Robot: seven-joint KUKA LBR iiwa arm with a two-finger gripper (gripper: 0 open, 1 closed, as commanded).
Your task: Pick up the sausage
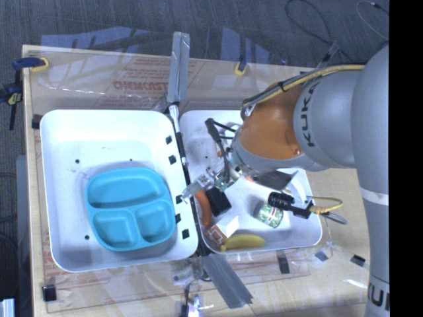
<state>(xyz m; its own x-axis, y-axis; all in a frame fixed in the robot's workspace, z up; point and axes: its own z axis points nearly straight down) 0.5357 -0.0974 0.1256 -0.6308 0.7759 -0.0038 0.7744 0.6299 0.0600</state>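
Pincer (pixel 213 191) sits low over the sausage (pixel 204 208); its opening cannot be told.

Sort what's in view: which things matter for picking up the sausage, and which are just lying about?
For the job: sausage, hand, right bin.

Lying about: blue tray, banana, green can, small box, left bin.

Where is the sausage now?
The sausage lies in the right bin, against its left wall, just under the gripper and above a small box.
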